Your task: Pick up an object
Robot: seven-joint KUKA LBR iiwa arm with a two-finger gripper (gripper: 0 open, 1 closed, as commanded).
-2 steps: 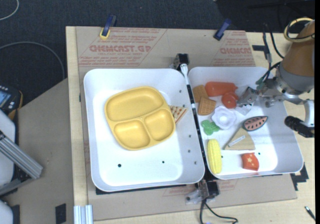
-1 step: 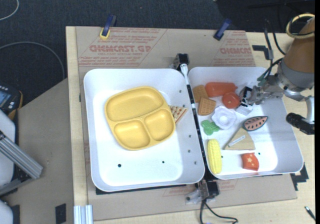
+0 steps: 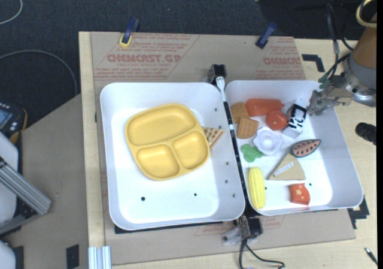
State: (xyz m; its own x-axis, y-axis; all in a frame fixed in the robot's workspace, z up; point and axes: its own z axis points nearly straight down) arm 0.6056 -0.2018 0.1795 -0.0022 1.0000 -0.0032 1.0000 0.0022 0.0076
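Because the toy food lies heaped in the right bin (image 3: 344,142), the tool (image 3: 317,105) hovers over its far edge, just beside the black-and-white piece (image 3: 296,119); its grip I cannot tell.

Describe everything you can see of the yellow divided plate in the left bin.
The yellow three-compartment plastic plate is rounded, with one long section at the back and two smaller ones in front, all empty. It lies flat and right side up, turned at a slant, on the floor of the left white bin. A small tan waffle-patterned piece touches its right edge.
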